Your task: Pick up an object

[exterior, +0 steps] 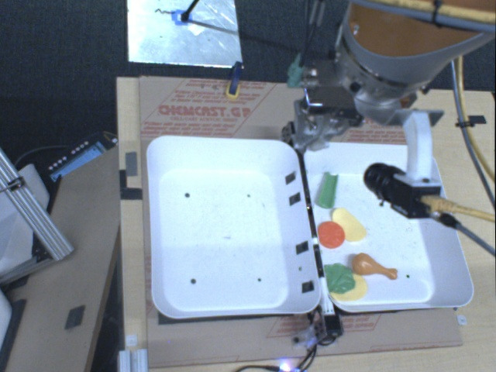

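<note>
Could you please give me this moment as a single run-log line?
gripper: above far edge of right bin, nothing seen held | right bin: green stick, red disc, drumstick | left bin

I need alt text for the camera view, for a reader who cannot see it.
A grey robot arm's gripper hangs over the back edge of the right bin, which holds a green stick, an orange disc, a yellow piece, a drumstick and a green leaf. The left bin lies beside it.
</note>
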`<state>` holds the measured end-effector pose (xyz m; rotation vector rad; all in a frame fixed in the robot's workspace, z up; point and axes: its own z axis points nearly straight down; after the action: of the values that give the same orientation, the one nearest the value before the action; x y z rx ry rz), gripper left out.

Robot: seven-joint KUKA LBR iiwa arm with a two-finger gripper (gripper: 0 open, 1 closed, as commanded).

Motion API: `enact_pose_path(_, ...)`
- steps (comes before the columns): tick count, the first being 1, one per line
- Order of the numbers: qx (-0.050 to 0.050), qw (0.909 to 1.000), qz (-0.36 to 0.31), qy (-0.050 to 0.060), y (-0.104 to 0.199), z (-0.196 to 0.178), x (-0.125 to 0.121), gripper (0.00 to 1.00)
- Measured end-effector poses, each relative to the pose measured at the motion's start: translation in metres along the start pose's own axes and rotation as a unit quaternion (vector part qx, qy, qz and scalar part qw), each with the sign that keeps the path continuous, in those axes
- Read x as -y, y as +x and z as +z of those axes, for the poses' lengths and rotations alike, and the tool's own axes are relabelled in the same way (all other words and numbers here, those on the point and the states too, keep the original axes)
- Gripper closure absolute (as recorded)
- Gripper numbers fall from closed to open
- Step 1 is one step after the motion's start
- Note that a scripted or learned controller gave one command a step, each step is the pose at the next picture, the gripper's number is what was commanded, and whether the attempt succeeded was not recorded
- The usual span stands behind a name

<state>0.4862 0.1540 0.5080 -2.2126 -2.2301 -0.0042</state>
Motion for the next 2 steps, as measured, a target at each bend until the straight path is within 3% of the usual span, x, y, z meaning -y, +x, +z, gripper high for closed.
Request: enact_pose_path(2, 0.000, 1.0000, 0.001, -0.001, 0.047, -0.018, -0.001, 1.00)
